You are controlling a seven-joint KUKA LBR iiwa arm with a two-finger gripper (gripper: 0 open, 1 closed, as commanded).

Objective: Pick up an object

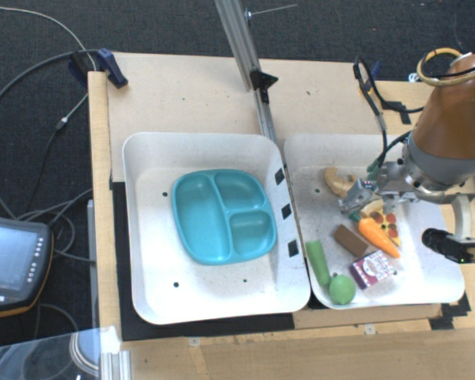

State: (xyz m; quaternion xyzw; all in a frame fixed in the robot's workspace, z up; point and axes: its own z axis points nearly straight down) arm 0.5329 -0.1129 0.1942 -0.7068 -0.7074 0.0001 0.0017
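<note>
Here, the gripper (356,203) hung low inside the right bin (427,295), reaching in from the right beneath the arm's orange band (451,109). Whether it was wide, narrow or holding anything could not be told, since its metal end blurred into the objects under it. Just up and left of it lay a tan piece of toy food (336,180), nearly touching it. Just below and to its right lay a carrot (378,235), with a small red and yellow item (391,226) beside that. A brown block (351,241) sat directly below the gripper, and a maroon packet (374,269) lay further down. Down and to the left were a green stick (317,261) and a green ball (342,289), side by side. Well to the left, in the other bin (142,291), rested a teal divided plate (222,214).
</note>
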